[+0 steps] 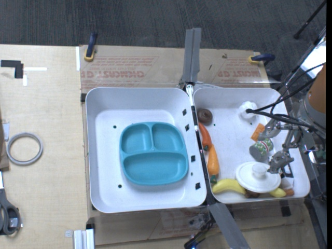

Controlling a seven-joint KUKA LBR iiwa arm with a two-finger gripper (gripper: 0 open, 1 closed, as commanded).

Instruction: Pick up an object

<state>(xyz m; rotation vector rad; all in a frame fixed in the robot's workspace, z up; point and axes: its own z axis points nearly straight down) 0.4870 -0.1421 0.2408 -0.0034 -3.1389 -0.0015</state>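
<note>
Nearest the front wall of the right bin (303, 188) lies a banana (228, 186), and just behind it a white lid or small dish (255, 174) that covers part of something brown. The tool (279, 162) hangs right at the dish's right edge, low over the bin, and I can't tell whether it is spread or pinched, nor can I see anything caught in it (so I wouldn't call this a grasp). The likely target, judging by where the tool sits, is either that dish or the small greenish can (262, 148) just behind and to its left; both are close beside the tool, not under it squarely. That's the worry: a flat, smooth dish offers little to pinch and could skid against the banana, and the can, lying tilted, may roll away if nudged. The crowding matters too, since an orange scrap (258, 133) and a white crumpled thing (248, 109) sit further back, and a stray contact might shove them about. Along the divider lie two carrots (211, 157) and a dark doughnut (205, 116), well clear. The left bin (98, 139) holds a blue divided plate (154, 153), far from the action on the tabletop (46, 113).
</note>
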